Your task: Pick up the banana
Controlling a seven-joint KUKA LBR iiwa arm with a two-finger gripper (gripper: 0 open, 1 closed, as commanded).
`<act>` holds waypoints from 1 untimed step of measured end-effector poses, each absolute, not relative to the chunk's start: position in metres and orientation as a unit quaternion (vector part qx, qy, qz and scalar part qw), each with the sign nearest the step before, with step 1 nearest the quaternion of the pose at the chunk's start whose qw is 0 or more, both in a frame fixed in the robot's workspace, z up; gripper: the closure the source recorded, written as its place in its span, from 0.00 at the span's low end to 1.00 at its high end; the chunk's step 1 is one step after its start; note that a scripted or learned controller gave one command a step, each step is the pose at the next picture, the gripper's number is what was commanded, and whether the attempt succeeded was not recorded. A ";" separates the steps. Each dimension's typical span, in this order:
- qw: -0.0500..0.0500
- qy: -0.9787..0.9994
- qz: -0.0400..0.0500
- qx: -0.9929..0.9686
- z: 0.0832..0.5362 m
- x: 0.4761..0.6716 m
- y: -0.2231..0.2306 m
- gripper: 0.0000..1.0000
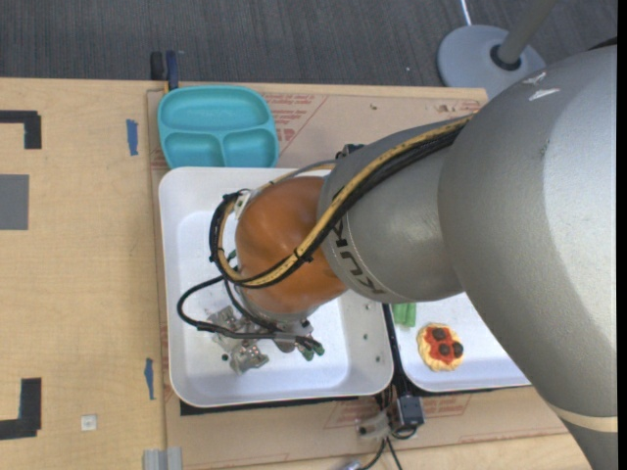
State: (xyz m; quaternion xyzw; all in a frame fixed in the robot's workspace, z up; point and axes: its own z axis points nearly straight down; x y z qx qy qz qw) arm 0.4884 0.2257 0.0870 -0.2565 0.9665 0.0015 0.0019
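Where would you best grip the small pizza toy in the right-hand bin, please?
Probably across the outer edges of the pizza toy, coming straight down from above. It lies flat on the floor of the bin, so no side offers a grip. Keep the fingers clear of the green piece close beside it.

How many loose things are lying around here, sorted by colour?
Teal: 1, divided tray
Green: 1, small piece in the right bin
Yellow with red: 1, toy pizza
Total: 3
The arm hides much of both bins, so more may lie underneath.

One fixed overhead camera, slanted down on both white bins [186, 262]; arm [470, 213] close, entering from right.
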 end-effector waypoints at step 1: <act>0.003 0.963 0.001 -0.269 0.087 0.488 0.226 1.00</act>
